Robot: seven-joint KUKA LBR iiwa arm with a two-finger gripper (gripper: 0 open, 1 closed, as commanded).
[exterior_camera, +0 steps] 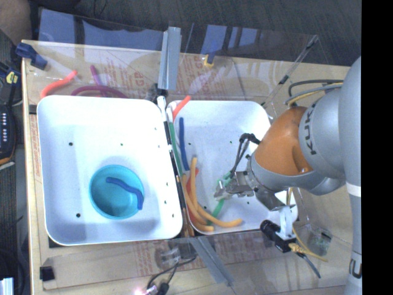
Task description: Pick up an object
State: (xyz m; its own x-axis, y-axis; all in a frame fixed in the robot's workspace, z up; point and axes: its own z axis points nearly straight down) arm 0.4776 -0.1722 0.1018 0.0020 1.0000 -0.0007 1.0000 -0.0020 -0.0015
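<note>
right bin (pixel 245 112) holds thin orange strips (pixel 195 203) and a green strip (pixel 216 209) beside the hand (pixel 228 188), likely light, floppy, best pinched mid-length; finger state: cannot tell.

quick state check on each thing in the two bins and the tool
blue bowl: upright in the left bin, a blue strip lying across it
orange strips: lying along the right bin left side
green strip: lying flat by the tool
tool: low over the right bin, grip unclear
</note>
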